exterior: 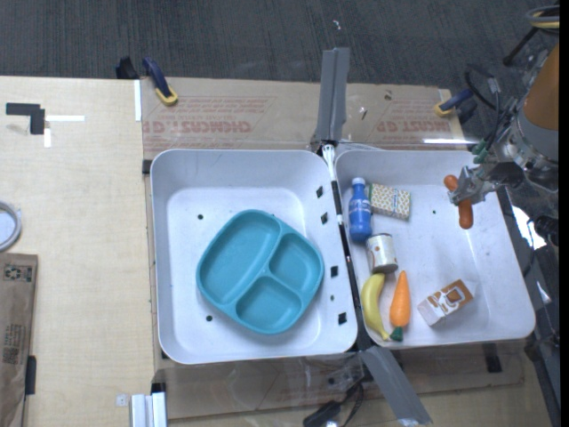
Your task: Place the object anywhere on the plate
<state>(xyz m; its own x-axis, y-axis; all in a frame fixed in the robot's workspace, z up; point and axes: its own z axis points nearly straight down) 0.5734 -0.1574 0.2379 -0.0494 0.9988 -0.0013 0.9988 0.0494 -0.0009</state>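
- The gripper (462,201) hangs over the upper right part of the right bin (498,327), near that bin's far right corner. Whether it is open or closed cannot be told.
- A small orange-red piece (466,216) shows at the gripper's lower end. Whether it is a held object or part of the tool cannot be told.
- 6 loose objects lie in the right bin, all to the gripper's left or below it:
- A blue bottle (358,207) lies along the left wall, with a speckled flat box (389,200) just beside it.
- A metal can (382,253) sits below those 2.
- A yellow banana (373,305) and an orange carrot (400,299) lie side by side near the front left corner.
- A small brown-and-white carton (444,302) lies tilted, apart from the carrot, nearest below the gripper.
- The plate (260,271) is blue, smooth, rounded and split into 3 compartments. It lies tilted in the middle of the left bin (169,238).
- Bare white floor runs all around the plate, and also across the right half of the right bin.
- The 2 bins touch along a shared middle wall, which stands between the objects and the plate.
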